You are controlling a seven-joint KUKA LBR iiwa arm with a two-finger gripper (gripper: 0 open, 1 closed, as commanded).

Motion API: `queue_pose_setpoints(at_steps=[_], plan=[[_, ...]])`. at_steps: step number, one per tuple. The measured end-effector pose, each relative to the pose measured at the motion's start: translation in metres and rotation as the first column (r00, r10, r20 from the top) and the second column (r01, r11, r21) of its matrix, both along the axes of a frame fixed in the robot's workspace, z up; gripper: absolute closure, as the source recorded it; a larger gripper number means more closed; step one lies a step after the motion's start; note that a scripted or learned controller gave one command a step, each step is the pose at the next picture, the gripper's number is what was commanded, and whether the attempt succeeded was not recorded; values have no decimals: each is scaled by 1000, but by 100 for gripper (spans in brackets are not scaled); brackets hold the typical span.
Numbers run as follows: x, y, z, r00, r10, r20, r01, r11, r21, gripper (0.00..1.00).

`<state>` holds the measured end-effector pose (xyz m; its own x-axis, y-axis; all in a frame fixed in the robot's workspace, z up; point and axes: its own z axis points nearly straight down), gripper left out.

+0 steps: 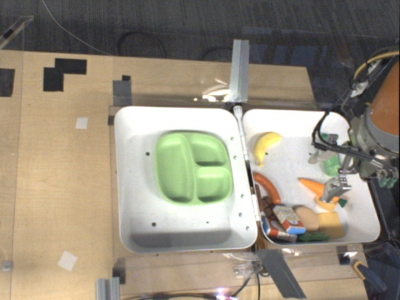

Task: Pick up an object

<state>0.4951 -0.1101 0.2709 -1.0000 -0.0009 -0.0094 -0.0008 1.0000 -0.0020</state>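
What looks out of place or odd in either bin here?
Nothing damaged or spilled. The green divided plate sits slightly askew in the left bin; toy foods crowd the right bin's near edge, the banana lying apart.

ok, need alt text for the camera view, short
The arm's end effector hangs over the right bin, just above a toy carrot, with nothing visibly held. That bin also holds a banana, a sausage and a pile of toy food along its near edge; the left bin holds a green divided tray.
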Motion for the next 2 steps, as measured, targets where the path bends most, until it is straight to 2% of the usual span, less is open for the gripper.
queue_pose_setpoints(at_steps=[1,2], plan=[[44,-46,-171,983,184,-6,-184,983,2,0],[5,-24,-179,992,126,14,-126,992,-6,0]])
